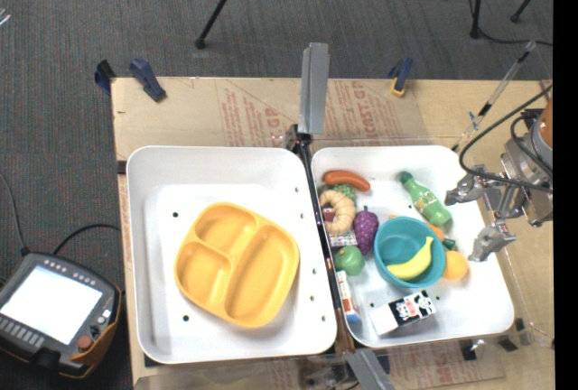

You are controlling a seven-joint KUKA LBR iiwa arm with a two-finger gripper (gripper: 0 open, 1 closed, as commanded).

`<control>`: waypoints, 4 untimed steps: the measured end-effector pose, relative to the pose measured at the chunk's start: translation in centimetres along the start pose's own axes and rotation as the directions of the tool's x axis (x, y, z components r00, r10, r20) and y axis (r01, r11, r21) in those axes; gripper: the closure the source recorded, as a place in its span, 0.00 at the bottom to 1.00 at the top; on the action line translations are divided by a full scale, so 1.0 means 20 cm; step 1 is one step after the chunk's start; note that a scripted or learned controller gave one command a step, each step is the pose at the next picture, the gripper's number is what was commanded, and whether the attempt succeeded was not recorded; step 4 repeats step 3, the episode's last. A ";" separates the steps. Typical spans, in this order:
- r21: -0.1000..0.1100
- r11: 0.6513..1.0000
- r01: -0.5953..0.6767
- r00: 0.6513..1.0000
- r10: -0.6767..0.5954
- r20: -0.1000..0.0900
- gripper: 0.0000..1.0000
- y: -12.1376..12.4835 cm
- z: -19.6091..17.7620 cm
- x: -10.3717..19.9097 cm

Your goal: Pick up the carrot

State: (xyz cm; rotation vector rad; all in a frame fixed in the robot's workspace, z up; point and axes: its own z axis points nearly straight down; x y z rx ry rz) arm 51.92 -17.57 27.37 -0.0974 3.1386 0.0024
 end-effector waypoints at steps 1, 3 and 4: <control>-0.006 1.000 -0.029 0.999 0.028 -0.014 0.00 -0.04 0.61 -0.10; 0.001 0.982 0.191 0.982 -0.191 0.004 0.00 -0.20 0.91 -0.34; 0.001 0.982 0.191 0.982 -0.191 0.004 0.00 -0.20 0.91 -0.34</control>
